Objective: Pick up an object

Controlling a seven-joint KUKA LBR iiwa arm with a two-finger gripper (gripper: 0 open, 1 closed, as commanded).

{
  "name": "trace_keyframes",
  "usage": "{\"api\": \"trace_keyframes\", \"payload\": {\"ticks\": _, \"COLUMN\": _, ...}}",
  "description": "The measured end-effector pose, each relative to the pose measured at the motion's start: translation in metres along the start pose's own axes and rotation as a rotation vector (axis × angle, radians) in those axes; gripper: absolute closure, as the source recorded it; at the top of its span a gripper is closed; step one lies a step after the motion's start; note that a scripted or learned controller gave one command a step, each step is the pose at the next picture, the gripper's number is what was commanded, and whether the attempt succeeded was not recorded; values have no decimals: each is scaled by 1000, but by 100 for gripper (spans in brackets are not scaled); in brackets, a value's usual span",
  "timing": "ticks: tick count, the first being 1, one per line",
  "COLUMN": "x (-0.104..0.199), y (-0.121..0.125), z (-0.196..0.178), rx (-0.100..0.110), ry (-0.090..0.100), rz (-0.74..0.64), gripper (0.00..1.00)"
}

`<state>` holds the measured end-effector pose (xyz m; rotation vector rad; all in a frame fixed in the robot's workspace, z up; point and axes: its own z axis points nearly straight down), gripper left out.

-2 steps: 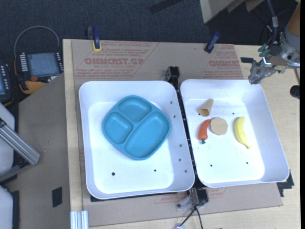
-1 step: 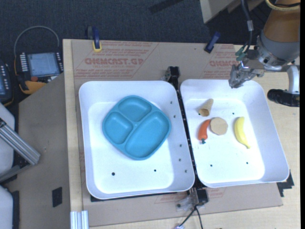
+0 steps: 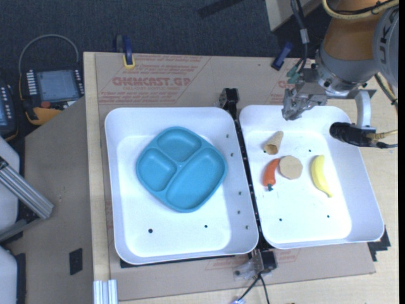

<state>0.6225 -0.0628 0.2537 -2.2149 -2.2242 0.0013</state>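
Note:
The right bin (image 3: 354, 227) holds a tan ice-cream cone (image 3: 273, 142), a red-orange pepper (image 3: 270, 172), a round tan cookie (image 3: 291, 167) and a yellow banana (image 3: 321, 175). My gripper (image 3: 293, 110) hangs over the bin's far rim, above and slightly right of the cone. It holds nothing that I can see. A blue divided plate (image 3: 182, 168) lies in the left bin (image 3: 126, 227).
A black clamp (image 3: 228, 97) sits at the far end of the divider between the bins. A black cylinder with a cable (image 3: 352, 133) juts over the right bin's far right side. The arm's grey and orange body (image 3: 354, 30) looms above the right bin's far edge.

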Motion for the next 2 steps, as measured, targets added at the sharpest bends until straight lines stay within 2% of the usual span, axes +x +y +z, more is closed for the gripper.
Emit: {"api": "trace_keyframes", "payload": {"ticks": 2, "x": 112, "y": 2, "z": 24, "rx": -1, "ry": -1, "rz": 0, "gripper": 100}}
